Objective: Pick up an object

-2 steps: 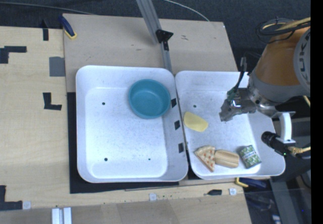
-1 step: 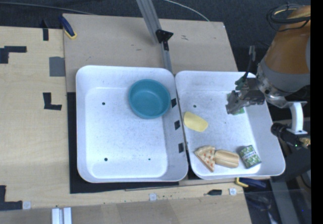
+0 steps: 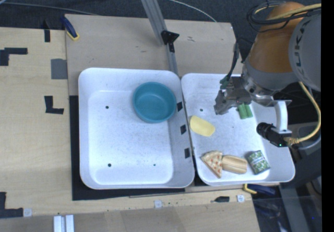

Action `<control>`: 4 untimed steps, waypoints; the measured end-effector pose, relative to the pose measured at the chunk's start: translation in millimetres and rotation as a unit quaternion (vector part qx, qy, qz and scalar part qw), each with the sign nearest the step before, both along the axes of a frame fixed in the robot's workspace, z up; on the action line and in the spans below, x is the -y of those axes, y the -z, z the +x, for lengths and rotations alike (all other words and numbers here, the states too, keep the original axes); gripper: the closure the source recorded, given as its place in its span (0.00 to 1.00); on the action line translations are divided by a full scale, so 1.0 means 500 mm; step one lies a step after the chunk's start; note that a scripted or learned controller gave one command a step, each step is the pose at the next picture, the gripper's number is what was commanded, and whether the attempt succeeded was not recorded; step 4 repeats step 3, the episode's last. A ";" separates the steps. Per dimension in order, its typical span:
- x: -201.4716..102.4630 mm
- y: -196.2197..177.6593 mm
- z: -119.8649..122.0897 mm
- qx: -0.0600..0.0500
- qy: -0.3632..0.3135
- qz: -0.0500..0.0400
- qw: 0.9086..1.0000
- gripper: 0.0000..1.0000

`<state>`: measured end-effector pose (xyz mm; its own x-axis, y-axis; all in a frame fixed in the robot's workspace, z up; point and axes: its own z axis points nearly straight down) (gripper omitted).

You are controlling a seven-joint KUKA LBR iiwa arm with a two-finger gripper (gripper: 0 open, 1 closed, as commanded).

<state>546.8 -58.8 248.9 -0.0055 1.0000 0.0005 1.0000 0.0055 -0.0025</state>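
A: Two white bins sit side by side on the surface [image 3: 31, 121]; the left bin [image 3: 99, 173] holds a blue bowl [image 3: 154, 101] at its far right, and the right bin [image 3: 284, 171] holds everything else; where is the pincer?

B: Over the far middle of the right bin; the pincer [image 3: 223, 107] hangs below the grey arm with its orange band, and I cannot tell whether it is open or closed, since the dark tip is too blurred; a green object [image 3: 245, 111] shows just to its right, against the wrist; whether it is gripped or merely lies behind, I cannot say.

A: Which thing looks likeliest as the target, then?

B: My guess is the yellow piece [image 3: 202, 126]; it lies just near and left of the pincer, close to the wall shared with the left bin; its long axis runs from far-left to near-right, at a slant.

A: And the rest?

B: Well apart, along the near edge; a pizza slice [image 3: 212, 162] touches a bread roll [image 3: 234, 164], and a small green packet [image 3: 257, 161] sits just right of them.

A: So the move turns on what?

B: A short shift toward the near left, I judge, then a descent; closing across the yellow piece's short side would suit it; the nearby bin wall could crowd the left side of the grasp.
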 end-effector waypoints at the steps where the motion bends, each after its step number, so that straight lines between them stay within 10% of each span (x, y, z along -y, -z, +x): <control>1: -0.090 0.018 0.061 0.001 0.000 0.000 1.000 1.00; 3: -0.296 0.060 0.148 0.001 0.000 0.000 1.000 1.00; 4: -0.296 0.060 0.148 0.001 0.000 0.000 1.000 1.00</control>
